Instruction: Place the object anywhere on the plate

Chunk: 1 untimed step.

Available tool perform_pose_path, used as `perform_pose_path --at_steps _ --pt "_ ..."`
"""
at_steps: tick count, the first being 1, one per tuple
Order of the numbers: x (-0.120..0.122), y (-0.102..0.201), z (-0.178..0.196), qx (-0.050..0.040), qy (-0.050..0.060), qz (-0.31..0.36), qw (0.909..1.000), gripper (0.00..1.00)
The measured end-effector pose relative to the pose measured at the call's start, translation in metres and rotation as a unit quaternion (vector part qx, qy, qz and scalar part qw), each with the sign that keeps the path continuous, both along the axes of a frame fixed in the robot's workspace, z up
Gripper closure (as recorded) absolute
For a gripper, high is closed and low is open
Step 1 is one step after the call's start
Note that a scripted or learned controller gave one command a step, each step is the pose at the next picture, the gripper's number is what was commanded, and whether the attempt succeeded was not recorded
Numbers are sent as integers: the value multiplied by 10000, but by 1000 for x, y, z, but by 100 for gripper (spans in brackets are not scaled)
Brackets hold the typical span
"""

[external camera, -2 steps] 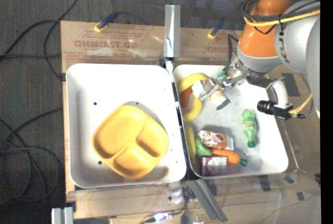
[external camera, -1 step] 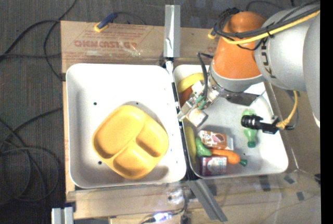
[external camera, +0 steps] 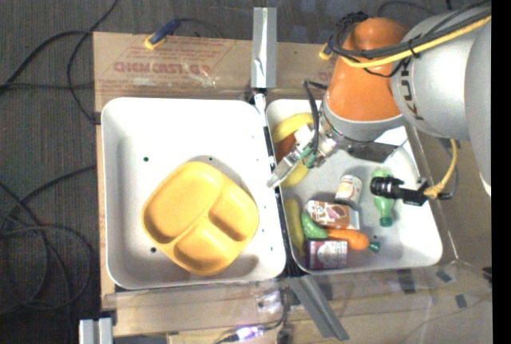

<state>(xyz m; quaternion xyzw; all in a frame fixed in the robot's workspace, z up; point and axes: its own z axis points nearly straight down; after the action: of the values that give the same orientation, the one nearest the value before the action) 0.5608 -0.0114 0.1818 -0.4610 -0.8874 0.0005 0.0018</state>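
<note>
A yellow plate (external camera: 201, 216) with three compartments lies in the left bin (external camera: 128, 135), slightly toward the front. My gripper (external camera: 289, 168) hangs low over the left side of the right bin (external camera: 427, 247), close to the divider between the bins. It sits right at a yellow banana-shaped piece (external camera: 291, 127), which lies along that bin's back left corner, with a brown item (external camera: 283, 148) beside it. The wrist hides part of these items. Nothing rests on the plate.
The right bin also holds a small can (external camera: 348, 188), a green bottle (external camera: 385, 211), a carrot (external camera: 350, 239), a printed box (external camera: 329, 213), a dark red packet (external camera: 326, 255) and a yellow-green piece (external camera: 295, 223). The arm (external camera: 375, 87) covers the bin's back.
</note>
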Motion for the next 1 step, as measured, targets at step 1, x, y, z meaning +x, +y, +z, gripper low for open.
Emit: perform_pose_path --at_steps 1 --pt "57 -35 0 -17 -6 -1063 9943 0"
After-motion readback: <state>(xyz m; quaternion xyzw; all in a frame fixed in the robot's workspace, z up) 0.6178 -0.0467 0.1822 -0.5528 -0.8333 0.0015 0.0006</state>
